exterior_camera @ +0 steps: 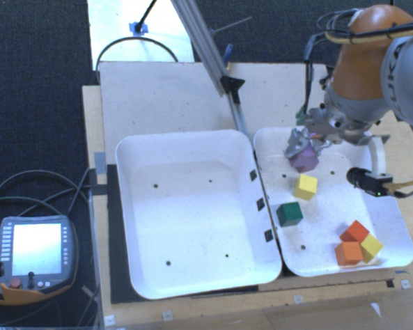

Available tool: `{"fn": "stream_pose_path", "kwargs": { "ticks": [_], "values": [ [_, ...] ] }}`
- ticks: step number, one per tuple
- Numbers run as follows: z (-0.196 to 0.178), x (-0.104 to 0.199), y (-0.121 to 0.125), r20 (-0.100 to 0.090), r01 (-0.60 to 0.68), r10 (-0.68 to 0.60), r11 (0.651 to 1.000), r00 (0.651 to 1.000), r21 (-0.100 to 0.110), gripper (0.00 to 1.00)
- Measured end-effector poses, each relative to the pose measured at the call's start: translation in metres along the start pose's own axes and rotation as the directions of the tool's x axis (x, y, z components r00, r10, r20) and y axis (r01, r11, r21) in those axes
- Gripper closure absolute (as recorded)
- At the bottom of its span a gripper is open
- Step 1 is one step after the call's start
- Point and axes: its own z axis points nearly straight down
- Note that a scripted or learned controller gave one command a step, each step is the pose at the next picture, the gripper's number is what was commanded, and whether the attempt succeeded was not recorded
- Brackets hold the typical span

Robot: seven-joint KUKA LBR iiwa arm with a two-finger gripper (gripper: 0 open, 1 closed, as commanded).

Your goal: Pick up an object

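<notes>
My gripper [301,148] hangs over the far part of the right bin [391,216], reaching in from the right. A purple block [305,161] sits between its grey fingers, with its top tucked under them. Just below it on the bin floor lies a yellow block [306,187], and a green block [289,213] rests near the bin's left wall. An orange block [354,231], a second orange block [348,253] and a small yellow block [370,246] cluster at the near right corner.
The left bin [188,211] stands beside the right one, with black clips [259,205] along the shared edge. A metal pole [210,45] slants across the bench behind the bins. A teach pendant [32,256] lies off the bench at the left.
</notes>
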Motion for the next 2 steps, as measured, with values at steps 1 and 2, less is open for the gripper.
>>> {"fn": "stream_pose_path", "kwargs": {
  "ticks": [1, 2],
  "values": [
    [-0.005, 0.056, 0.020, 0.000, 0.001, -0.001, 1.000, 1.000, -0.002, 1.00],
    [0.008, 0.113, 0.044, -0.001, 0.001, -0.001, 1.000, 1.000, -0.001, 1.00]
  ]
}}
